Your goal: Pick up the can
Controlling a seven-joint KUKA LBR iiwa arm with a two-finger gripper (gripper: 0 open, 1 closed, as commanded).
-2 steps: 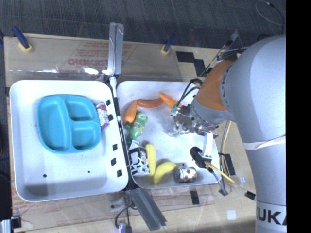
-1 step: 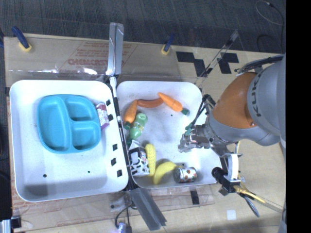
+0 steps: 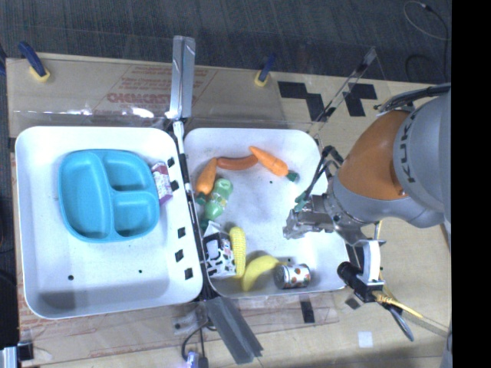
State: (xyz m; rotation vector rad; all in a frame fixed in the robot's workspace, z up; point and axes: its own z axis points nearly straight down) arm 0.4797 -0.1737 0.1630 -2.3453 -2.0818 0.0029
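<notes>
camera view: left bin contains a blue divided tray. right bin contains carrots, a corn cob, a banana and the can, lying at the near edge. gripper is above the bin floor; finger state cannot be determined. printed lettering is illegible.

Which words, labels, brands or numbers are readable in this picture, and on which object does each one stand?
"KUKA", partly visible, runs in dark letters on the grey robot arm.
Red print on the clear plastic sheet behind the bins: reversed and too blurred to read.
Label on the small metal can: too small to read.
Black-and-white pattern on the small carton: no readable words.
</notes>
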